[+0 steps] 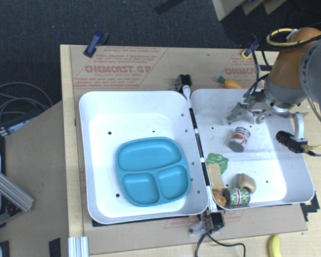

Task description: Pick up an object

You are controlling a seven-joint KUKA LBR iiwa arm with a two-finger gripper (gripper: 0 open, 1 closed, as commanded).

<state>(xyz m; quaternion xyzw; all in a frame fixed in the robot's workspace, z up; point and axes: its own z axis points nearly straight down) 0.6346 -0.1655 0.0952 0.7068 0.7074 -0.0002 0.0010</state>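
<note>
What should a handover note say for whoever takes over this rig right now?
End effector: low over the right bin, just above the small can; its grip state can't be read.
Small can: lying tilted on the right bin floor, not lifted.
Green can, a tan object and a green item sit near that bin's front-left corner.
Blue divided tray: in the left bin.
Done: nothing picked up.
Left: grasp and lift one object.

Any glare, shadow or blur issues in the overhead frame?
Camera view: lighting is even, the white bins bright but not blown out; a soft shadow falls under the small can below the claw; the blue divided tray is sharp; the claw itself is small and slightly soft, so its detail is hard to read.
</note>
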